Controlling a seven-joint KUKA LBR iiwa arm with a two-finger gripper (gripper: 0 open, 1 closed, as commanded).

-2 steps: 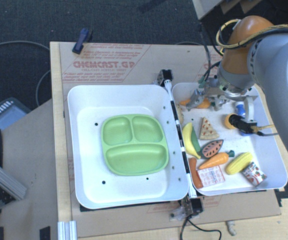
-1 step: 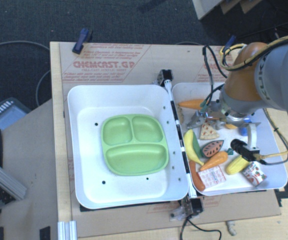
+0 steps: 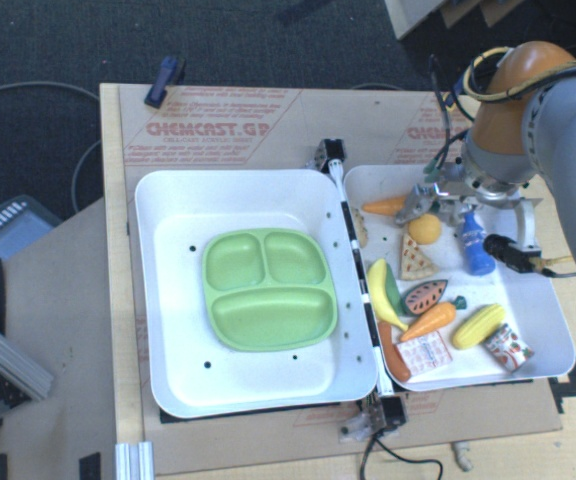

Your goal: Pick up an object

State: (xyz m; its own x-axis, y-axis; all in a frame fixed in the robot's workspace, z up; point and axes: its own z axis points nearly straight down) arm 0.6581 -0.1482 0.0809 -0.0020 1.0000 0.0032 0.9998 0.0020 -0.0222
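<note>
Toys lie crowded in the right bin (image 3: pixel 558 353) because that is the picking side: a banana (image 3: pixel 381 294), a carrot (image 3: pixel 429 320), a corn cob (image 3: pixel 478 325), a blue bottle (image 3: pixel 475 242) and an orange ball (image 3: pixel 424 230). The gripper (image 3: pixel 446 196) hangs low over the far part of this bin, just beside the ball, probably choosing it; whether the jaws are spread or pressed together I cannot tell. A green divided plate (image 3: pixel 268 290) rests alone in the left bin (image 3: pixel 163 198), away from the arm

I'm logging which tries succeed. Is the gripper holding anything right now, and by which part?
It cannot be told. The gripper sits low in the right bin, beside the orange ball and the blue bottle, but nothing visibly sits between its fingers.
</note>
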